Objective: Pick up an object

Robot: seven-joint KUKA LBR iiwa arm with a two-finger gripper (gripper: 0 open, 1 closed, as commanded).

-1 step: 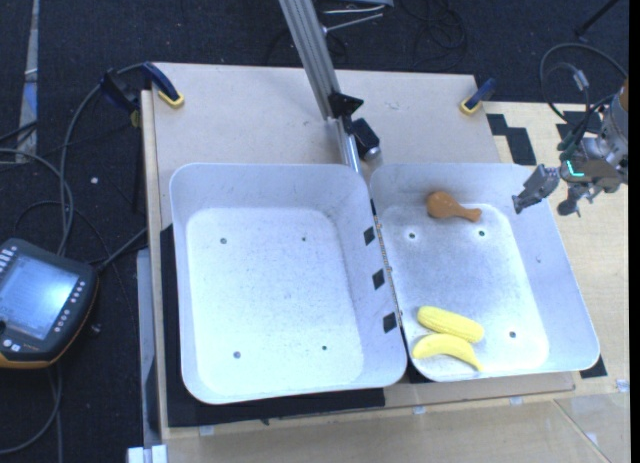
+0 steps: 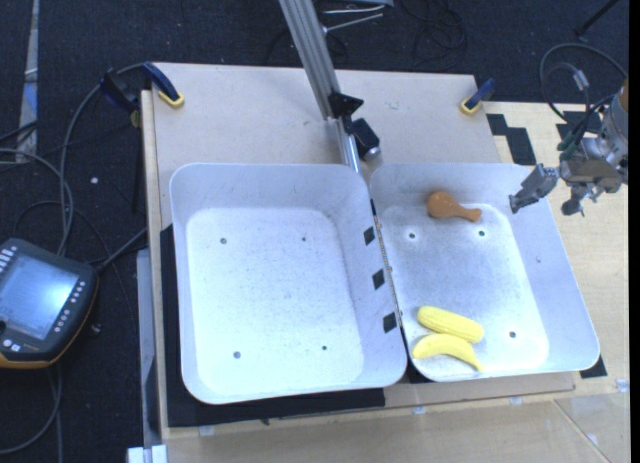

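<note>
Hovering at the right bin's (image 2: 560,281) far right corner, just outside the rim: gripper (image 2: 548,191), arm reaching in from the right side. Jaws: cannot tell how far apart, too small and dark against the bench; nothing visible between them. Holding nothing, as far as can be made out.

Inside the right bin, near its far edge: orange drumstick-shaped toy (image 2: 452,207), thick end toward the divider, thin end pointing at the gripper's corner. Closest candidate, near but not touching. Near edge of the same bin: two yellow banana-shaped pieces (image 2: 450,335), lying side by side, touching or almost, well apart from the gripper.

Left bin (image 2: 190,191): bare white floor, a few dark dots.

Step in hand, by judgement: approach, before any descent. No grasp yet. Next move likely calls for travel inward over the rim, centring above one item, wrist turned across its narrow width, then straight down. Risk: the rounded toy rolling away from closing jaws.
</note>
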